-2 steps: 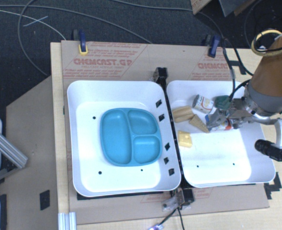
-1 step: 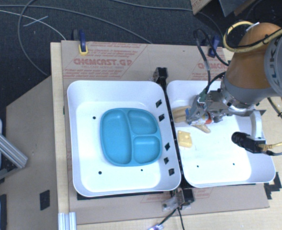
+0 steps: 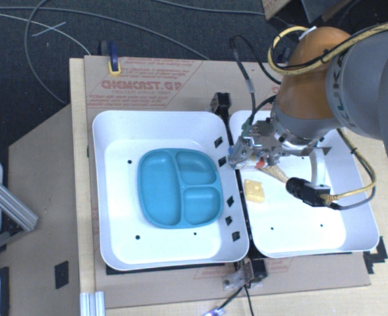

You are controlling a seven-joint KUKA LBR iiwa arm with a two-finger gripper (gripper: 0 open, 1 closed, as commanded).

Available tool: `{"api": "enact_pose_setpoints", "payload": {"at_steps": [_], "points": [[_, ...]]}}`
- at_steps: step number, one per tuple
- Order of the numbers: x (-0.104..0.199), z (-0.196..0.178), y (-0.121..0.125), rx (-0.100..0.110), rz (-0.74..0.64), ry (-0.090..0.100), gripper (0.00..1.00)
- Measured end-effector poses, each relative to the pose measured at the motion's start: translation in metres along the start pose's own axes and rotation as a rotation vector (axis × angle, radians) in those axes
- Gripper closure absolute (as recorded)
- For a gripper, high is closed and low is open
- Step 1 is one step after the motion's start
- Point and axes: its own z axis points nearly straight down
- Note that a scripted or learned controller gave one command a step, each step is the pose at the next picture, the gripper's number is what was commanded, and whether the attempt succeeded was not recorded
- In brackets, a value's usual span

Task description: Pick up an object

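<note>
A small pale yellow block (image 3: 253, 190) lies in the right bin (image 3: 325, 232), near that bin's left wall. My gripper (image 3: 259, 162) hangs just above and behind the block, low over the bin's left part, under the grey and orange wrist. A thin tan stick-like piece (image 3: 275, 172) pokes out beside the gripper towards the lower right. A blue divided plate (image 3: 180, 187) rests in the middle of the left bin (image 3: 114, 143).
A black connector with a yellow cable (image 3: 312, 192) hangs from the arm over the right bin, to the right of the block. The bins sit on a cardboard sheet (image 3: 147, 78). Black clips (image 3: 221, 102) line the divide between the bins.
</note>
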Motion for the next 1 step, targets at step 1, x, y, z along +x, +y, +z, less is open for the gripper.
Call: {"api": "enact_pose_setpoints", "payload": {"at_steps": [1], "points": [[0.0524, -0.0045, 0.0032, 0.000, 0.001, 0.000, 1.00]]}}
